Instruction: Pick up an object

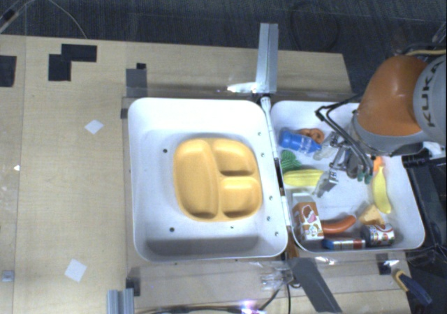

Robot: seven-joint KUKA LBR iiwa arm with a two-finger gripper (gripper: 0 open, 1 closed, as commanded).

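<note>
Two shallow white bins sit side by side on our bench. We see the left bin (pixel 140 187) holding a yellow divided tray (pixel 215 178), which lies flat near its middle with three compartments facing up.

We find the right bin (pixel 412 232) crowded with small things. A blue can (pixel 299 141) lies on its side near the far left corner, with a small orange piece (pixel 312 134) just beside it. Below these we note a green leafy toy (pixel 288 162) against the left wall, and a yellow corn cob (pixel 302 178) lying crosswise next to it. Toward the near edge a brown-labelled can (pixel 307 219) rests on its side, a red sausage (pixel 339 223) lies just right of it, and a dark marker (pixel 343 243) runs along the near wall beside a small dark tin (pixel 380 237). A banana (pixel 381 192) stands along the right side.

Our arm (pixel 398 103) reaches in from the right, its orange band above the wrist. The gripper (pixel 330 176) hangs over the middle of the right bin, its tips just right of the corn cob. Whether the claw is apart or together, we cannot tell; nothing shows clearly between its tips.
</note>
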